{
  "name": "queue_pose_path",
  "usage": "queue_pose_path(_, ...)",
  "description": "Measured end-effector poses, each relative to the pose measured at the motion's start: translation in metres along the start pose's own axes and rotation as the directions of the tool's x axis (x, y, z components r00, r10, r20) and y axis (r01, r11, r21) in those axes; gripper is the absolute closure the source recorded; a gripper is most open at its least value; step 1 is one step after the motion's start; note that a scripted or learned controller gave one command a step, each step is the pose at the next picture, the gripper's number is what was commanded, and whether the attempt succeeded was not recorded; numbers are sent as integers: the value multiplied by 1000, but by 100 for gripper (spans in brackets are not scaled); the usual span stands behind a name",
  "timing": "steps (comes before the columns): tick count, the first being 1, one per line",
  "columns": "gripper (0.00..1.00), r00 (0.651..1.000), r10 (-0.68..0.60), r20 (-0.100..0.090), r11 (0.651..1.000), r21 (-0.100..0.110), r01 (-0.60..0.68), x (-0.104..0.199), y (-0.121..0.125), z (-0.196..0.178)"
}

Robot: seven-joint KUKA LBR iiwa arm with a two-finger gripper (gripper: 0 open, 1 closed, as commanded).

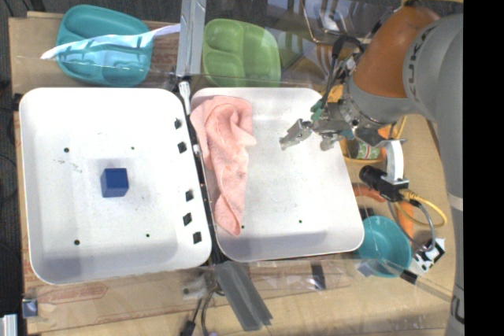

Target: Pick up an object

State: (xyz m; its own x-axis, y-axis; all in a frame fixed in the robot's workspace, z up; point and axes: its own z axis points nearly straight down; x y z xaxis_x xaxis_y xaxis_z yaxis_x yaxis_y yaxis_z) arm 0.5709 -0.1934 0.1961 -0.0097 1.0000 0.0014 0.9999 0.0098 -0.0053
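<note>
A pink cloth lies crumpled along the left side of the right bin. A small blue cube sits on the floor of the left bin. My gripper hangs over the right bin's upper right part, well to the right of the cloth. Its fingers stand apart and nothing is between them.
A teal scoop-shaped container and a green one stand behind the bins. A teal bowl, cables and small parts lie on the bench to the right of the right bin. The arm's orange band rises at upper right.
</note>
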Motion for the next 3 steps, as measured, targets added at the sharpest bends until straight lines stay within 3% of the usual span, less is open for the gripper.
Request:
queue_pose_path(1,0,998,-62,0,998,0,62,32,86,91)
queue_pose_path(2,0,966,-259,4,966,-3,259,93,88,103)
queue_pose_path(3,0,970,-243,5,970,-5,243,93,-14,103)
